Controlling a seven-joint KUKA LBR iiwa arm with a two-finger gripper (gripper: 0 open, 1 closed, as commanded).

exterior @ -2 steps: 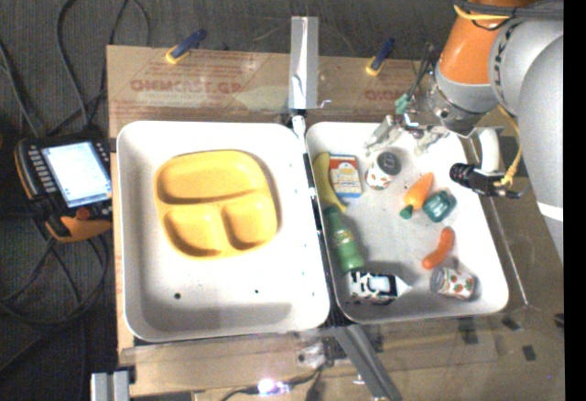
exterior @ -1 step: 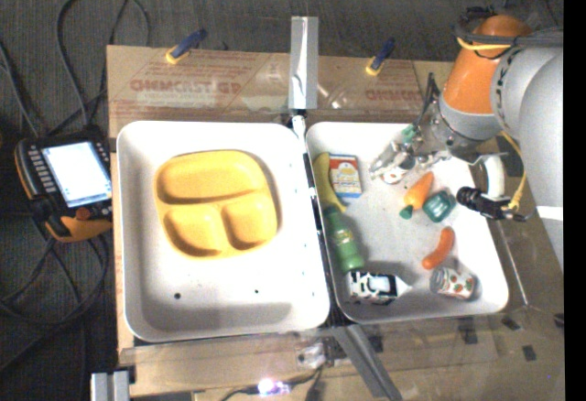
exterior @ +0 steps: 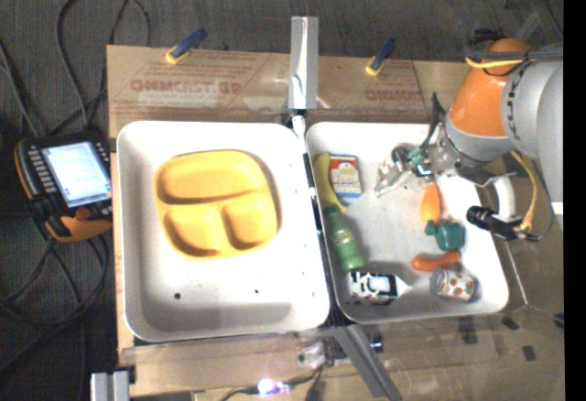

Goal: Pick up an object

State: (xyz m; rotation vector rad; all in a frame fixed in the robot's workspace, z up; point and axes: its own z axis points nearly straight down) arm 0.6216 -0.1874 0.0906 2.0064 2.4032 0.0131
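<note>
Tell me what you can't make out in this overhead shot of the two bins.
- Camera view: the gripper is small and blurred over the right bin, so its state is unclear.
- The carton's label is too small to read.
- The arm is cut off by the right edge.

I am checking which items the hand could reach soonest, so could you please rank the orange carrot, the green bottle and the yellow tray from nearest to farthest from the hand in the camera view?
1. Orange carrot, right bin, just below the hand.
2. Green bottle, along the right bin's left wall.
3. Yellow tray, in the left bin.
</note>
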